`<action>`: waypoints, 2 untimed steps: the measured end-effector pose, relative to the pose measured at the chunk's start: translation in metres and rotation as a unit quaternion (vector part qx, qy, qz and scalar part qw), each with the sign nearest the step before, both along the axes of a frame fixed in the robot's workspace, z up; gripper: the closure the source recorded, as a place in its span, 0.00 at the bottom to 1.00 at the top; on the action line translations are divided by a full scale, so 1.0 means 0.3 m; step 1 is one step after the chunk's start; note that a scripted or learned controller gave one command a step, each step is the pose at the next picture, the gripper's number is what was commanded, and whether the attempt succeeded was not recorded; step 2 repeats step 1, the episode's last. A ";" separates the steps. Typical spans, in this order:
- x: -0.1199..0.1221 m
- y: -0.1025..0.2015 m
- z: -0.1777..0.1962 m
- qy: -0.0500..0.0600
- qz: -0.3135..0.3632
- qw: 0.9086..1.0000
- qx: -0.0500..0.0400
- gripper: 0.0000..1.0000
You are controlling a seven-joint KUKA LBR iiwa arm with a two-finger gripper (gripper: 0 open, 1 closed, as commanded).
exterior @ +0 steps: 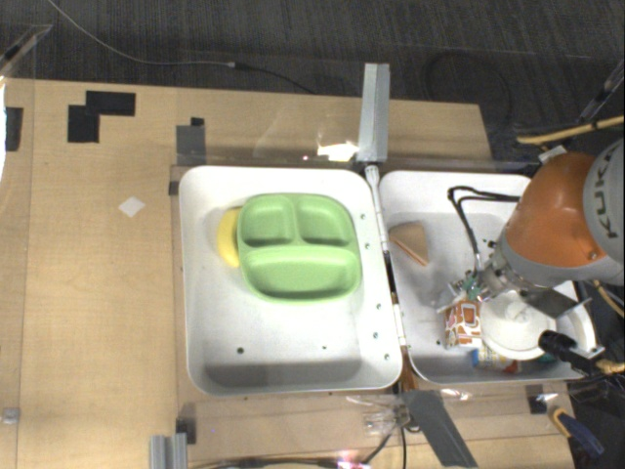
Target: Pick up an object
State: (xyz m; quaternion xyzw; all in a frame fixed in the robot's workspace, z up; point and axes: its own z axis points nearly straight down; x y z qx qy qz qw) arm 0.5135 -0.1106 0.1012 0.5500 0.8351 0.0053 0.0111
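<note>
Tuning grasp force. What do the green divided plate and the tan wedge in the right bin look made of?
Green divided plate: looks like moulded plastic, matte to satin, going by its uniform colour, rounded rims and soft sheen on the three compartments. Tan wedge: probably wood or foam; dull flat tan face with a darker edge, too small to settle which.

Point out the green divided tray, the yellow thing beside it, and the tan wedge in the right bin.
green divided tray (pixel 296 245), camera view, its central ridge.
yellow thing (pixel 228 238), camera view, the part past the tray's left edge.
tan wedge (pixel 409 239), camera view, its top face.
</note>
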 end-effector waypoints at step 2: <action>0.129 0.229 0.282 0.009 -0.033 0.999 0.002 1.00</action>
